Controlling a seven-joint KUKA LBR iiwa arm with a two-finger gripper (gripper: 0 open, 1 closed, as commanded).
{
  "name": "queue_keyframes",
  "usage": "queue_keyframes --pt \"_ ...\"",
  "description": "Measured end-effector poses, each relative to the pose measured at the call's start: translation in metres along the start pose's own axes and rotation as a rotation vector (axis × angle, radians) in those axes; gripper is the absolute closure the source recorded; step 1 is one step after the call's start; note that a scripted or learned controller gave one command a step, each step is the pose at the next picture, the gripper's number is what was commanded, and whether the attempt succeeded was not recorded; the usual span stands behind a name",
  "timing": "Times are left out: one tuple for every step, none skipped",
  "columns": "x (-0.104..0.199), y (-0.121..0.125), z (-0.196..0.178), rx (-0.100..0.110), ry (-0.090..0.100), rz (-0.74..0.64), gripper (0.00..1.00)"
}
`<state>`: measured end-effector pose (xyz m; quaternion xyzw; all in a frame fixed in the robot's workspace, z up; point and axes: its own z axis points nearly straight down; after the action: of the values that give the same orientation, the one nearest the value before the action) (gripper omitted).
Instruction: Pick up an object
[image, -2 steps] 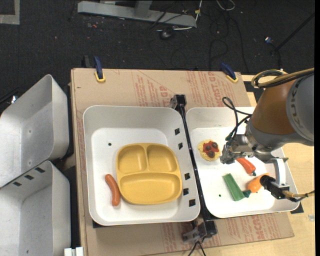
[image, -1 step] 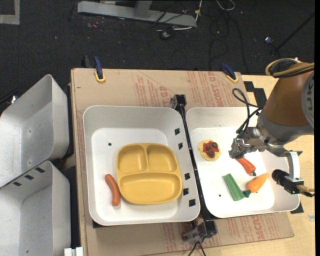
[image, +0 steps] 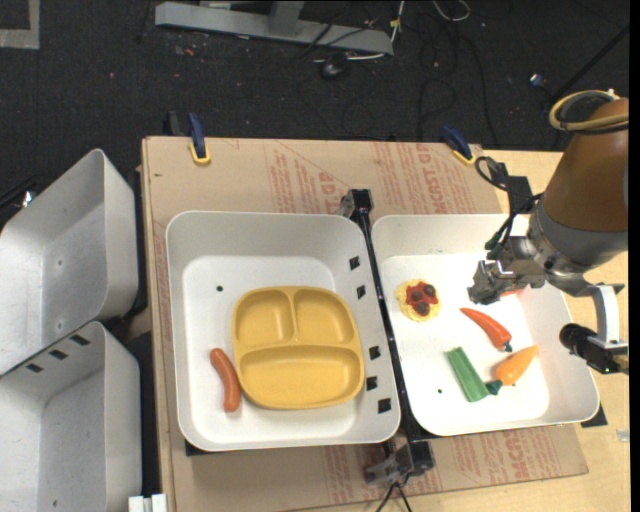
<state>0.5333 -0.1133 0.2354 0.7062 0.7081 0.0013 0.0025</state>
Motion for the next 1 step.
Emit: queue_keyframes --pt "0.0509 0.0289 -0.0057 0.001 0.002 -0.006 1.00"
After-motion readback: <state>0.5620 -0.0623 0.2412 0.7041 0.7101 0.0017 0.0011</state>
